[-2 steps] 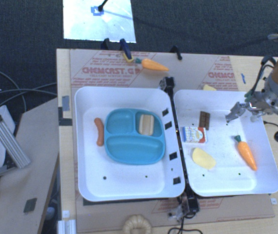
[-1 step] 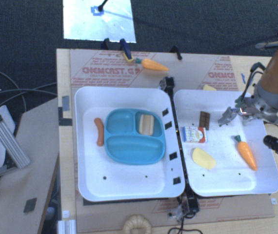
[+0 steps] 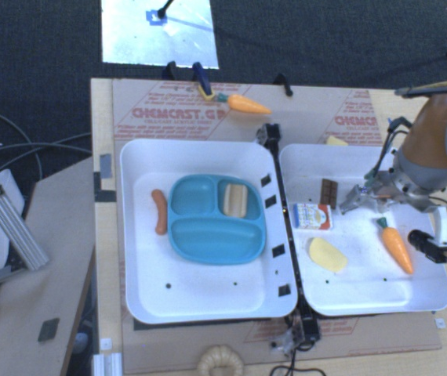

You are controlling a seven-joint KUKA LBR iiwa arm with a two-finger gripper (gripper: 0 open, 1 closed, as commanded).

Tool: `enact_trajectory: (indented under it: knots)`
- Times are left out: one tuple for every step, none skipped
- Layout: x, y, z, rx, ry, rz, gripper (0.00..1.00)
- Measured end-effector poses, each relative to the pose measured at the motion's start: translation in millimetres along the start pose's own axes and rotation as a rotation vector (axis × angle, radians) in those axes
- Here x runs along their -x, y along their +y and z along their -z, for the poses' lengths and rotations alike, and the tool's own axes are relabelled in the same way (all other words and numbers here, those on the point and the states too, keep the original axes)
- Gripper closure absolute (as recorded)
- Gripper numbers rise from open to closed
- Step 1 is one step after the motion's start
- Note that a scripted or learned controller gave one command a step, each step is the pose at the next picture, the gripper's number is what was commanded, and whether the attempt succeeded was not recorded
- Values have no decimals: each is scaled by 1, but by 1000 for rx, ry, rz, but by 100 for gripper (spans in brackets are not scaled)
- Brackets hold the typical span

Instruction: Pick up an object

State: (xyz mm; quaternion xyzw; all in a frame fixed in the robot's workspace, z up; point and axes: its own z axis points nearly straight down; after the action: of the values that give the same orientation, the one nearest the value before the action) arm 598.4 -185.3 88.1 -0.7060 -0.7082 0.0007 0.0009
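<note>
The camera looks down on a desk (image 3: 168,104) with two white bins side by side. The left bin (image 3: 141,288) holds a blue plate (image 3: 208,237) with compartments; a tan bread slice (image 3: 234,200) lies in its far right compartment. A sausage (image 3: 160,211) lies on the bin floor just left of the plate.

The right bin (image 3: 365,292) holds several things. A brown bar (image 3: 328,193) lies near its left wall, and just near of it sits a small white carton (image 3: 312,216) with red and blue print. A yellow piece (image 3: 328,254) lies nearer still, apart from the carton. A carrot (image 3: 397,247) lies to the right, tilted, its green end pointing far.

The arm (image 3: 435,143) reaches in from the right, its orange band above the wrist. The gripper (image 3: 365,196) hangs over the right bin, between the bar and the carrot, close to the bin floor. Whether the fingers are released or clenched cannot be told, and nothing can be seen between them.

A second carrot (image 3: 243,104) lies on the desk beyond the bins, beside a blue clamp (image 3: 202,77). A small yellow bit (image 3: 336,140) lies just past the right bin's far rim.
</note>
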Motion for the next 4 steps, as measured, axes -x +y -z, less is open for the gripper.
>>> enact_trajectory:
  knots:
    - [1,2,14,7,-2,1,100]
    - [5,5,79,11,-3,1,100]
    - [6,7,134,10,-3,3,100]
    - [-45,12,125,4,1,7,100]
